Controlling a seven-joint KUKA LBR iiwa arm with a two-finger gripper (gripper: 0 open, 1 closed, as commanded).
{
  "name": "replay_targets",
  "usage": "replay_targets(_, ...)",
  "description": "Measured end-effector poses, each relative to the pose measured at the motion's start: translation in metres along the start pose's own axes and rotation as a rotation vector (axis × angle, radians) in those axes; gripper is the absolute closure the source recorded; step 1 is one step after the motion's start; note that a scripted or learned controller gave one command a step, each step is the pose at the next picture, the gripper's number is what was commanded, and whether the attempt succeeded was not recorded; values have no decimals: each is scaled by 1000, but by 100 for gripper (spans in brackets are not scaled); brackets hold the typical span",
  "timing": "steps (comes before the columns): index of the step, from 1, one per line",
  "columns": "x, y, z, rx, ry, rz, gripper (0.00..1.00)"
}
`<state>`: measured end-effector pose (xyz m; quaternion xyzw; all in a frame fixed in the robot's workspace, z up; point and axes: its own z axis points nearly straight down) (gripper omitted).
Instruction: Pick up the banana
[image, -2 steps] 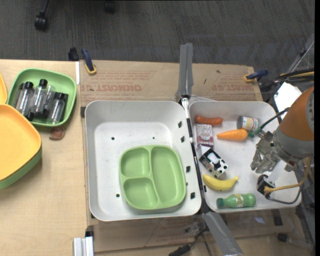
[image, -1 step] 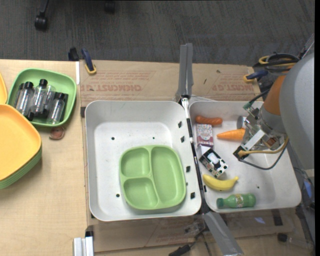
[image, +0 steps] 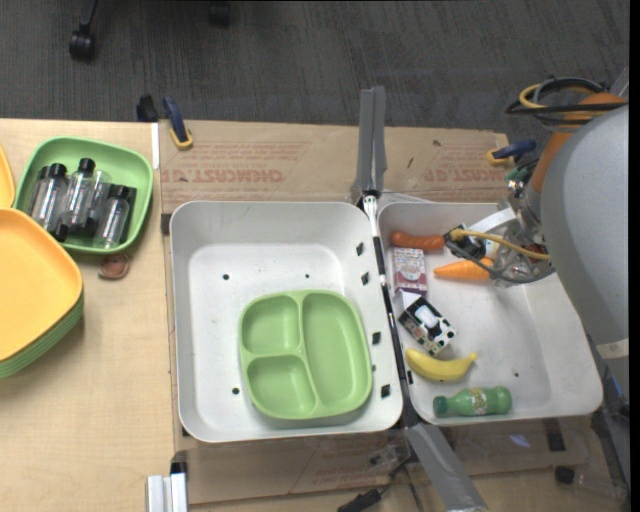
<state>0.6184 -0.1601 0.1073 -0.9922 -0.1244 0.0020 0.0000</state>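
Camera view: the banana (image: 441, 366) lies in the right bin (image: 540, 345), well apart from the gripper (image: 512, 262). Whether the gripper is open or closed cannot be told.

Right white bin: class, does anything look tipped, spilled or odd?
Only the small green plastic bottle lies on its side at the near wall of the right white bin, just below the yellow banana. Nothing looks spilled or broken.

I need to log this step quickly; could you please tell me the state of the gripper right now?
Gripper: cannot be told from this view; it is by an orange carrot, away from the banana.
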Motion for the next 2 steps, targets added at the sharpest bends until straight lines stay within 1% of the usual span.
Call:
replay_targets(1, -35, -37, 17, 2, -2, -26, 100)
replay_targets(2, -66, -58, 11, 2, -1, -193, 100)
